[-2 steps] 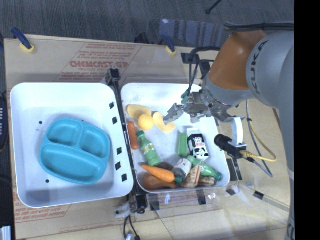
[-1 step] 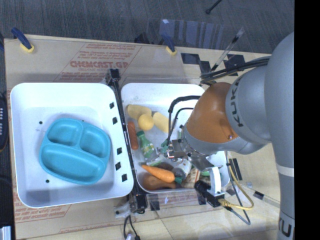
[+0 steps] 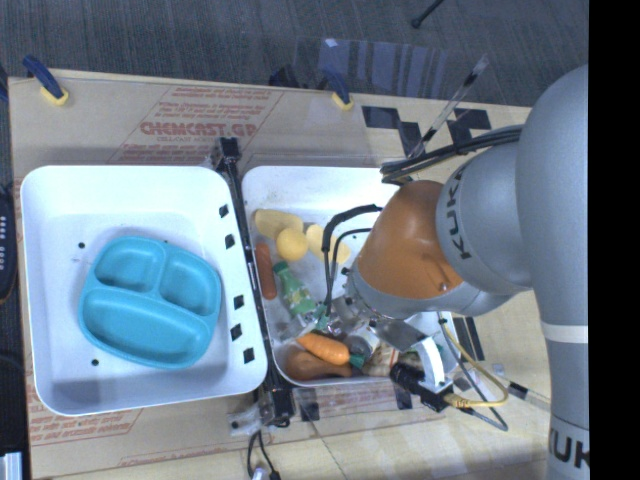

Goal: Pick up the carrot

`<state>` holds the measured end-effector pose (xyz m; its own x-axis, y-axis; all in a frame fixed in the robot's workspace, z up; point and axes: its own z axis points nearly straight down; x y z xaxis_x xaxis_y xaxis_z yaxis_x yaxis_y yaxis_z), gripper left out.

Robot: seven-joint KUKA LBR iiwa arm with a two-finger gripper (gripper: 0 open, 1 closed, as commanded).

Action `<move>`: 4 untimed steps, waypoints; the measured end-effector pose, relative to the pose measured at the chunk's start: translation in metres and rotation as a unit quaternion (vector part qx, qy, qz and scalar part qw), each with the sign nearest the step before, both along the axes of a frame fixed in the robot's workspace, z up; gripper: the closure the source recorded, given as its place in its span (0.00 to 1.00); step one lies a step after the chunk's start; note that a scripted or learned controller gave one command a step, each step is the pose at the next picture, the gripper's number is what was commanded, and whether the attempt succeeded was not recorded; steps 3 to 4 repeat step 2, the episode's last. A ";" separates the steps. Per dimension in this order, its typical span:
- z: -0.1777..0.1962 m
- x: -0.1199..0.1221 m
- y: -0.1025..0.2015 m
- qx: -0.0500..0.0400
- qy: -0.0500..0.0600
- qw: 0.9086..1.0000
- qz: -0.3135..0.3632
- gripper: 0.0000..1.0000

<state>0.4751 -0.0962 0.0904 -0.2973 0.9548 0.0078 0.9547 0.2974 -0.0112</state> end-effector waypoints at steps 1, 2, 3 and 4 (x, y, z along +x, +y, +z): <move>0.010 0.001 -0.001 0.000 0.001 1.000 0.003 1.00; 0.102 0.002 0.068 -0.002 -0.004 0.996 -0.084 1.00; 0.102 0.002 0.068 -0.002 -0.004 0.996 -0.084 1.00; 0.102 0.002 0.068 -0.002 -0.004 0.996 -0.084 1.00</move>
